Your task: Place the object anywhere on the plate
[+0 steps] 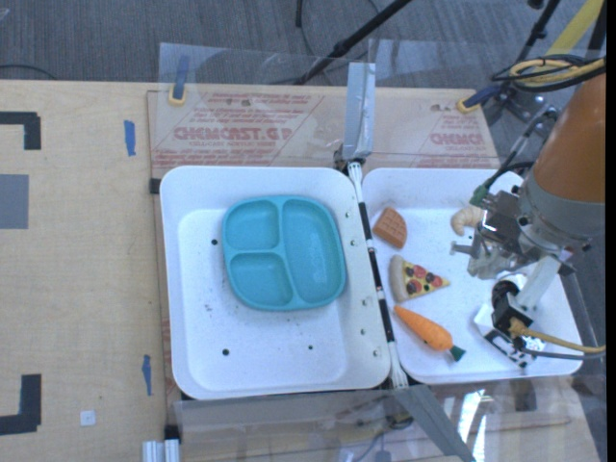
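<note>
A teal plate with three compartments lies in the left bin, with nothing on it. The right bin holds a brown bread-like piece, a toy pizza slice and an orange toy carrot. A small beige object lies near the right bin's far right side. My gripper hangs low over the right bin, just right of and below the beige object and well to the right of the pizza slice. I cannot make out anything held in it.
A raised divider separates the two bins. Behind them a clear panel stands upright. Black and yellow cables hang beneath my wrist over the right bin's near right corner.
</note>
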You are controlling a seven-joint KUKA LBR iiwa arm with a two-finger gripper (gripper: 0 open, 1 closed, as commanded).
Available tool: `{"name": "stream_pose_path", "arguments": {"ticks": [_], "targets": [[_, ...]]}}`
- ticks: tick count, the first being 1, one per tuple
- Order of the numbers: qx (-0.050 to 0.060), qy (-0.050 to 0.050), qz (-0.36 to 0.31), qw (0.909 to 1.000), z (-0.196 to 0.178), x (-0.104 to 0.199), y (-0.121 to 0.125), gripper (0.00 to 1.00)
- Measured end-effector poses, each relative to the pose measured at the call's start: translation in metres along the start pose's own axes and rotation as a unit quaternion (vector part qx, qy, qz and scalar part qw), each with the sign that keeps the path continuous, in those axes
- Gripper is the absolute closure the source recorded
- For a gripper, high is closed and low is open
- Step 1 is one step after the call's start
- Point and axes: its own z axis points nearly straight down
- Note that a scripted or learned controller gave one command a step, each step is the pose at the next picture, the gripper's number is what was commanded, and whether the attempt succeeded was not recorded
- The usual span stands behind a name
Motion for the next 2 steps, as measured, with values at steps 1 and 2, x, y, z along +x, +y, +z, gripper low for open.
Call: {"name": "stream_pose_path", "arguments": {"ticks": [1, 2], "targets": [[-0.002, 0.0, -0.006, 1.0, -0.047, -0.065, 0.018, 1.0], [-0.001, 0.0, -0.125, 0.9922, 0.079, -0.097, 0.034, 1.0]]}}
